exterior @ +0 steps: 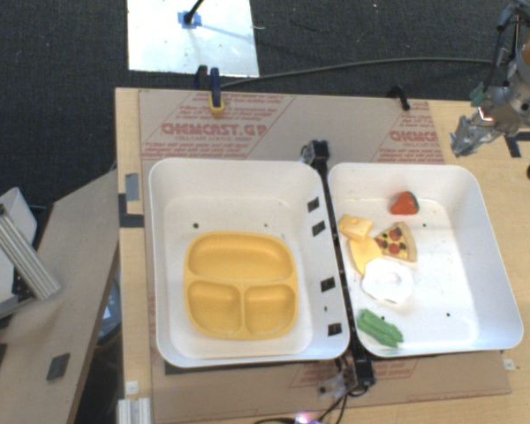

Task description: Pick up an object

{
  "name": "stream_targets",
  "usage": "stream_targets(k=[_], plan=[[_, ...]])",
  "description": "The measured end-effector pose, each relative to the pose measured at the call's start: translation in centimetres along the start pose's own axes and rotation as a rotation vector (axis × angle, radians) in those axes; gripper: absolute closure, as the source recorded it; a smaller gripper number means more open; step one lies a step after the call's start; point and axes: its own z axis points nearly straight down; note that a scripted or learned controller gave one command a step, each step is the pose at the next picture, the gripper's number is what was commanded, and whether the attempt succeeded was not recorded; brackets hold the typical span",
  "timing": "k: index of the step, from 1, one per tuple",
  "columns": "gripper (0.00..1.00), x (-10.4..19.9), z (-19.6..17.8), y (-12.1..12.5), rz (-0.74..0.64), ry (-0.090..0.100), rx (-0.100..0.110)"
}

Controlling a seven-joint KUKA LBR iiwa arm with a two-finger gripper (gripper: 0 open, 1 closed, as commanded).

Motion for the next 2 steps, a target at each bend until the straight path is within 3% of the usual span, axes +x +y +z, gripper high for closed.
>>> stream_targets(k=[2], plan=[[1.0,8.8,0.5,-0.5,0.0,0.001,0.003]])
